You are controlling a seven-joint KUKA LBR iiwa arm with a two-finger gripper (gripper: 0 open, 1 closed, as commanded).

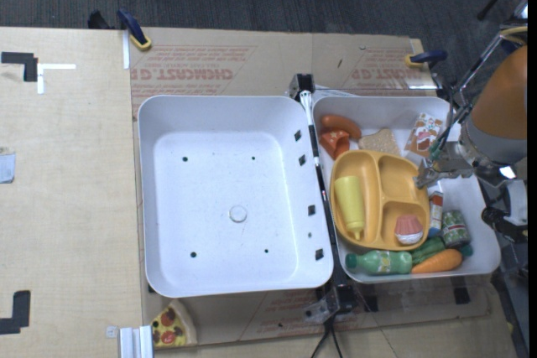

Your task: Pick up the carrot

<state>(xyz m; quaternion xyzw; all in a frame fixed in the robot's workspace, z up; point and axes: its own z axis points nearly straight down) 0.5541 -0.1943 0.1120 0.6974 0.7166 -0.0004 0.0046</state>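
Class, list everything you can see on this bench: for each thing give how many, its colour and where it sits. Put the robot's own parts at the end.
left bin: 1, white, middle of the bench
small disc: 1, pale, on the left bin's floor
right bin: 1, white, beside the left bin
divided tray: 1, yellow, in the right bin
yellow piece: 1, yellow, in the tray's left compartment
small pink item: 1, pink and white, in the tray's lower right compartment
carrot: 1, orange, right bin's near edge
bottle: 1, green, left of the carrot
sausages: 2, red-orange, right bin's far left corner
pizza slice: 1, yellow and red, below the left bin
clamps: 2, blue and yellow, far edge
arm: 1, grey and orange, right
gripper: 1, dark, over the tray's right edge
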